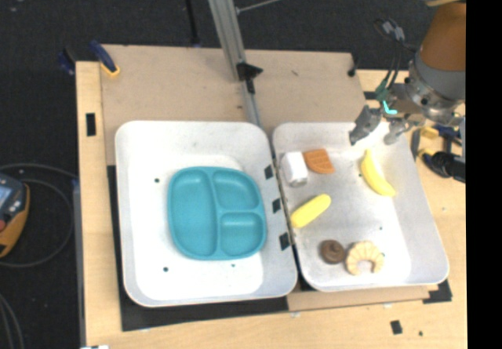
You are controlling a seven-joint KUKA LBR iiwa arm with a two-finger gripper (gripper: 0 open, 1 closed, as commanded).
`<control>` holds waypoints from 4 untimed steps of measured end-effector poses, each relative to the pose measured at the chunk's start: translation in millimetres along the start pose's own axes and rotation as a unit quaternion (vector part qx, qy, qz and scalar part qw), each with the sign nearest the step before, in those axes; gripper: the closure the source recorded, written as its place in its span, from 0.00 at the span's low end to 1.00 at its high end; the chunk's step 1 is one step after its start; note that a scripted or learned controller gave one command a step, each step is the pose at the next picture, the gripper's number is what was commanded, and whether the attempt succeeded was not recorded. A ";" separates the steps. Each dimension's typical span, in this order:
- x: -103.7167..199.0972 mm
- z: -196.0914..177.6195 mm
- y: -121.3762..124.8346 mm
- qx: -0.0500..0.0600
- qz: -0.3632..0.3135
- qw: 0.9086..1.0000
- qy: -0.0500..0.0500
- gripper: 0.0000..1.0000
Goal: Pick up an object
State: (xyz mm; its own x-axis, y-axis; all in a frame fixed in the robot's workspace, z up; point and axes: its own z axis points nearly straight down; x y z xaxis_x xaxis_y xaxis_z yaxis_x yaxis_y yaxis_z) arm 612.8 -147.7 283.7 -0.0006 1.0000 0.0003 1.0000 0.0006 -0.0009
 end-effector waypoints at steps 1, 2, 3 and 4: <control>0.0 -1.1 0.5 -0.001 0.000 1.000 0.000 0.00; 4.8 58.1 -5.4 0.001 0.000 1.000 -0.001 0.00; 1.9 108.3 -15.1 0.000 0.000 1.000 -0.001 0.00; 0.0 153.2 -7.4 0.000 0.001 1.000 -0.001 0.00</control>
